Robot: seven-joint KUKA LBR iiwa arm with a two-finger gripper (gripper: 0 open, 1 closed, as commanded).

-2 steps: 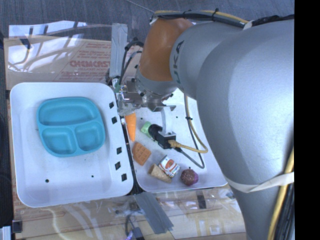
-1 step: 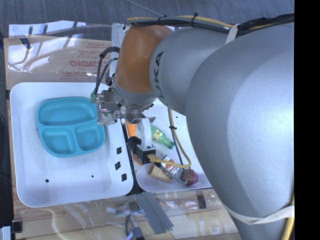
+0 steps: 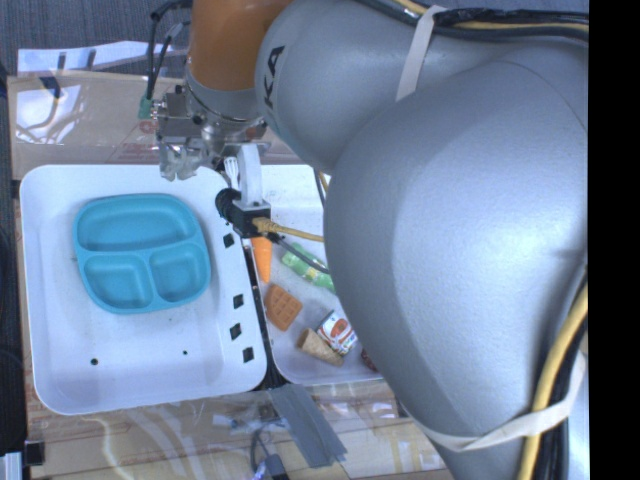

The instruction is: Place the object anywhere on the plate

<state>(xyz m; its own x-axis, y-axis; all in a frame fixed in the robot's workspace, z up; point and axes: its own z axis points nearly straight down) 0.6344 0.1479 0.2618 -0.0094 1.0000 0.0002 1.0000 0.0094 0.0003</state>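
The carrot [image 3: 261, 257] lies in the right bin [image 3: 300, 363], just right of the plate [image 3: 140, 250], with a cracker [image 3: 282, 307] and a small can [image 3: 338, 332] near it. The end effector [image 3: 182, 164] hangs above the plate's far edge; whether it is spread, I cannot tell.

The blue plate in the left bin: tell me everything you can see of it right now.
The blue plate is a light blue, rounded-rectangle tray, plastic by its look, split into three compartments: one long one at the far side and two smaller ones nearer. It lies flat, slightly rotated, on the floor of the left bin. Nothing sits in it or touches it.
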